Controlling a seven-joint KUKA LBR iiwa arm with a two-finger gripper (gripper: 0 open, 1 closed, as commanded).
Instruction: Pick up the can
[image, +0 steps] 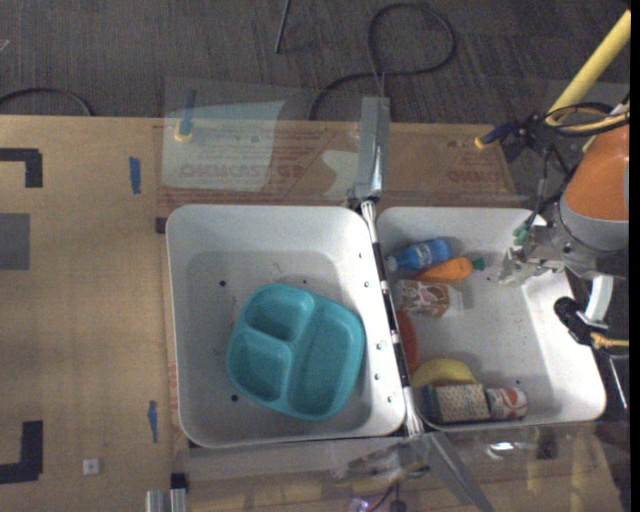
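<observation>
The can (478, 402) lies on its side near the front edge of the right bin (560, 375), with a patterned label and a red and white end. My gripper (524, 260) hangs over the back right part of that bin, well behind the can and apart from it. Nothing shows between the gripper and the can except bare bin floor. The arm's orange band (604, 184) is just above the gripper at the right.
In the right bin lie a blue bottle (420, 254), an orange bottle (447, 270), a small printed packet (428, 298), a red item (405, 340) along the divider and a yellow banana (443, 372) touching the can. The left bin (200, 250) holds a teal divided plate (295, 350).
</observation>
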